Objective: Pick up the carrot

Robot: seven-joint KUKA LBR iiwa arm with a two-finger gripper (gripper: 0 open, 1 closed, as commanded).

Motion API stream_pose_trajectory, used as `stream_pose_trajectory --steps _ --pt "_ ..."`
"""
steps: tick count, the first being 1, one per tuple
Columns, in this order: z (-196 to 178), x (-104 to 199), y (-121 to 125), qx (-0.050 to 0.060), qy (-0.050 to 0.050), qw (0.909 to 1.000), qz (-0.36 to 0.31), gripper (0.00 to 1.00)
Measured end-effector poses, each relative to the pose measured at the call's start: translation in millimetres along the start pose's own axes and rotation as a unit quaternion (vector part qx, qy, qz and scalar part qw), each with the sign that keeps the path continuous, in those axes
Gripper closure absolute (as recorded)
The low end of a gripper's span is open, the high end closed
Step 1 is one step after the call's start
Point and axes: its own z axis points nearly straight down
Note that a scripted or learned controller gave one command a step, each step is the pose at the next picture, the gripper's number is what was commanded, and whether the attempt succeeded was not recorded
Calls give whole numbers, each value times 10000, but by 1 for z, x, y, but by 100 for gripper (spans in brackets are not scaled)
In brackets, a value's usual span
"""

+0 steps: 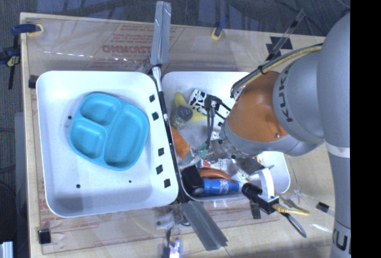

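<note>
The carrot (180, 143) is a short orange piece lying against the left wall of the right bin (283, 174), about halfway down. My gripper (209, 153) reaches down into the middle of that bin, just right of the carrot, under the arm's orange wrist band (255, 117). The wrist hides most of the gripper, and I see nothing held in it. The arm covers most of the right half of the bin.
The left bin (53, 149) holds a blue divided plate (110, 130). Around the carrot lie a black-and-white patterned item (198, 98), a yellowish-grey object (182, 114), a blue tube with a black cap (215, 187) and a red-orange piece (215, 173).
</note>
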Motion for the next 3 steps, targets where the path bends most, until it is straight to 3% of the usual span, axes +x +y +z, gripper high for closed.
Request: stream_pose_trajectory --steps 1,2,3 --pt "21 -1 8 -36 -35 9990 446 0" --pt "21 -95 -15 -69 -11 9926 -1213 0" --pt "21 -58 -8 -67 -35 9413 -3374 0"
